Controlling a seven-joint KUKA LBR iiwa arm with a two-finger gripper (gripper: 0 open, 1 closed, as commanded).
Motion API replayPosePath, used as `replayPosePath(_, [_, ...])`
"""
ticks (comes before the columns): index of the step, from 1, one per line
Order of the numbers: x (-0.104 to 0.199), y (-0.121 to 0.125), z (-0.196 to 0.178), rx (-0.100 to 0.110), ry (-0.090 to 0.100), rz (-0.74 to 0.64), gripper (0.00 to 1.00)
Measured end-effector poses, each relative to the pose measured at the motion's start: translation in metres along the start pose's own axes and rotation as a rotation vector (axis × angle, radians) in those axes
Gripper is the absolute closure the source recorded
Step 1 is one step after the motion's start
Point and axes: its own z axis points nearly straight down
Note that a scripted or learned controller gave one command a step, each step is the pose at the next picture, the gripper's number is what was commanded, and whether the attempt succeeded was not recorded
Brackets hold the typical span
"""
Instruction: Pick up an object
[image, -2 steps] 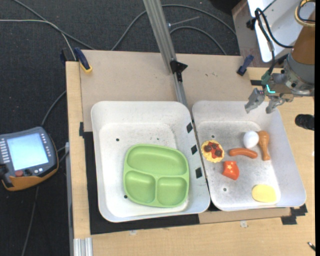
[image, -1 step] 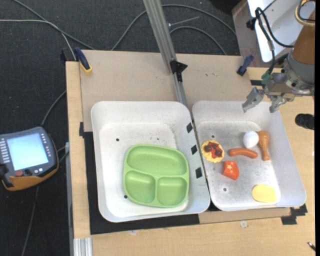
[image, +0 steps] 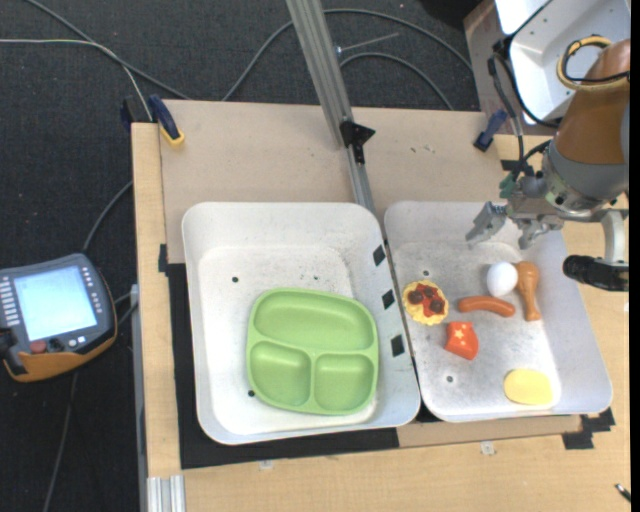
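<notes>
Egg (image: 501, 277) | light, smooth, fragile, we grip its middle | end effector (image: 508, 228) spread, grasping nothing, above right bin (image: 440, 225)

You see a matt green plastic tray (image: 313, 350) in a scuffed, speckled white bin (image: 215, 240); at three o'clock, a glossy white egg (image: 501, 277).

The arm (image: 590, 110) is cut off by the right and top edges, so its upper part is out of sight. The white egg (image: 501, 277) hides one end of the drumstick (image: 527, 290). The small round food (image: 425, 301) near the bin wall is too small to identify. The pendant (image: 50, 315) is cut at the left edge.
</notes>
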Motion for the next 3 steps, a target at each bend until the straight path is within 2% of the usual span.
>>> replayPosePath(1, [-0.007, 0.000, 0.045, -0.002, -0.001, 0.000, 0.00])
replayPosePath(2, [-0.004, 0.007, 0.105, -0.001, 0.000, -0.002, 0.00])
replayPosePath(3, [-0.005, 0.009, 0.089, -0.009, -0.001, -0.002, 1.00])
